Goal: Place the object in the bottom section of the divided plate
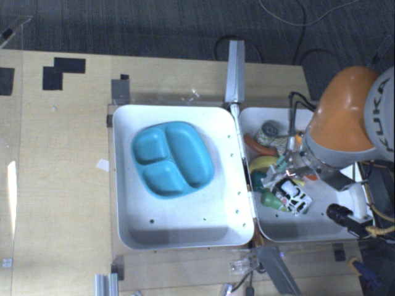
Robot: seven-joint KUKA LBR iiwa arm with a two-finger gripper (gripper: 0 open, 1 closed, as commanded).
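Observation:
A blue divided plate (207,176) lies in the left white bin (179,230), with two small sections on its left side and one large section on its right. All three sections look bare. My gripper (282,174) is down in the right bin (321,230), among a heap of small objects. Right around it are a yellow piece (261,163), a green piece (269,197) and a black-and-white patterned object (296,200). The orange band of the arm (342,113) hides part of the bin behind the gripper.
An orange elongated item (256,145) and a small grey round item (270,129) lie at the back of the right bin. A metal rail (235,73) rises between the bins at the far side. Black cables (352,222) hang at the right.

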